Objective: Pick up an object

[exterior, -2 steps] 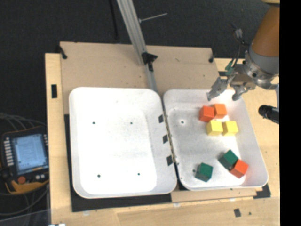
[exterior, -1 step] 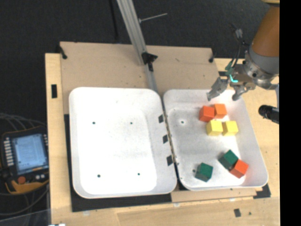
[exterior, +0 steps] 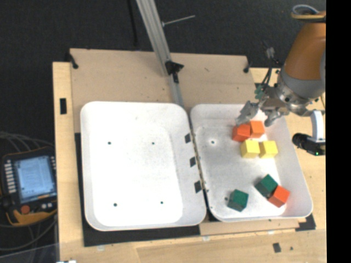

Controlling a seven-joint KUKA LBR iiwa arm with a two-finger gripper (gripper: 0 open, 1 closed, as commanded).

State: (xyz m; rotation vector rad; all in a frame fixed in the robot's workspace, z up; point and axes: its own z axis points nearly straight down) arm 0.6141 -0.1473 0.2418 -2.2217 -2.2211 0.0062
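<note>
Smooth white bin (exterior: 296,201) (rounded corners), matte cubes, claw (exterior: 262,113) over orange cube (exterior: 241,132)

Tan wooden bench (exterior: 126,75) on dark floor (exterior: 66,15) (handheld screen (exterior: 30,179) glowing left).

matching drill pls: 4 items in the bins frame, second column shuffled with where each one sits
Column 1:
1. hand
2. yellow blocks
3. lone green block
4. left bin

Column 2:
A. near front edge of right bin
B. left of the bin holding the blocks
C. above the orange blocks at the right bin's back
D. mid right bin, just below the orange blocks

Pairs: 1-C, 2-D, 3-A, 4-B
</note>
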